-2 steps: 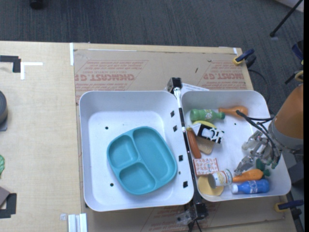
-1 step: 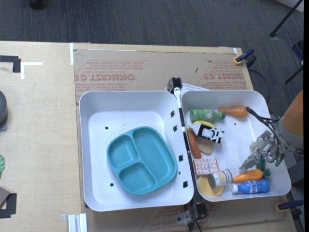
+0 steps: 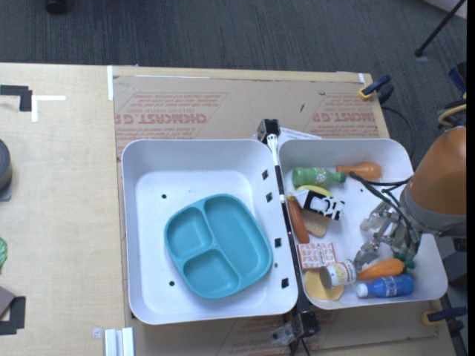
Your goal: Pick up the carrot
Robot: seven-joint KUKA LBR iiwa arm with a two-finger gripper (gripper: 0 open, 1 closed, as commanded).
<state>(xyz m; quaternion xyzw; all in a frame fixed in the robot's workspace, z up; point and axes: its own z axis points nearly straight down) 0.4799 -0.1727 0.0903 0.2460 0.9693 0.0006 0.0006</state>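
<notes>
Open gripper [image 3: 380, 245] just above the carrot [image 3: 384, 268], its green end behind 1 finger.

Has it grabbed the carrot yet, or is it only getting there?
Only getting there. Done: the arm has reached into the right bin, and its pincer sits just above the carrot. In hand: nothing I can confirm; the carrot lies on the bin floor beside the blue bottle. Left: gripping and lifting the carrot.
</notes>
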